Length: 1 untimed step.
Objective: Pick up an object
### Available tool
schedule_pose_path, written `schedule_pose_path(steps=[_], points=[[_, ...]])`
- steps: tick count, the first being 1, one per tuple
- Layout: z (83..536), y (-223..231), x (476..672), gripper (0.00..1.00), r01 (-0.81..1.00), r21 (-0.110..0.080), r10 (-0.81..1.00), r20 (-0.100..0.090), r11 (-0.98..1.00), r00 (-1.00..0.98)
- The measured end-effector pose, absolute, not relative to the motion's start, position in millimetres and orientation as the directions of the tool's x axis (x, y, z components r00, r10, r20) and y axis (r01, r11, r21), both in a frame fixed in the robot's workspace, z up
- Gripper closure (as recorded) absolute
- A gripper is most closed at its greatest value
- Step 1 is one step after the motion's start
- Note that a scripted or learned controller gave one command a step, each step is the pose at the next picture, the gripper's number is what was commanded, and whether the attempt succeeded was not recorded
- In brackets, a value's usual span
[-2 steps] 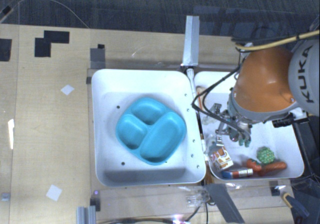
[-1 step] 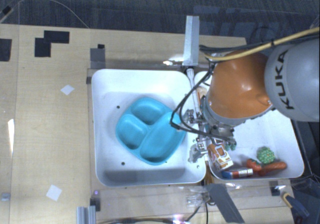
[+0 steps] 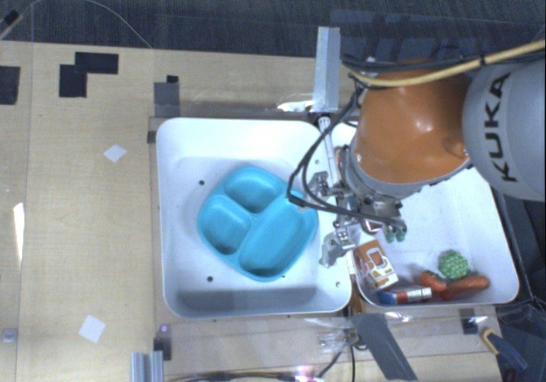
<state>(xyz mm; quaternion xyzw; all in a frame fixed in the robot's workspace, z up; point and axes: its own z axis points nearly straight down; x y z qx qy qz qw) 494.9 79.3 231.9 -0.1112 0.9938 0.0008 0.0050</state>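
On the pale wooden bench, the gripper hovers over the bins' shared edge, seemingly approaching; next it needs centring over the orange-and-white carton.

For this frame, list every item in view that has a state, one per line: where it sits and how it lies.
Blue divided plate: in the left bin, right way up, tilted slightly.
Orange-and-white carton: in the right bin, lying flat by the divider.
Marker: right bin, lying flat along the near wall.
Orange carrot: right bin, lying flat.
Green ball: right bin, resting beside the carrot.
Gripper: low over the divider between the bins.
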Motion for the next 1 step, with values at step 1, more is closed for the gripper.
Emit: schedule_pose_path(steps=[1], points=[[211.3,71.1,540.2,0.0,-0.432,-0.001,-0.432,-0.009,0.902,-0.902]])
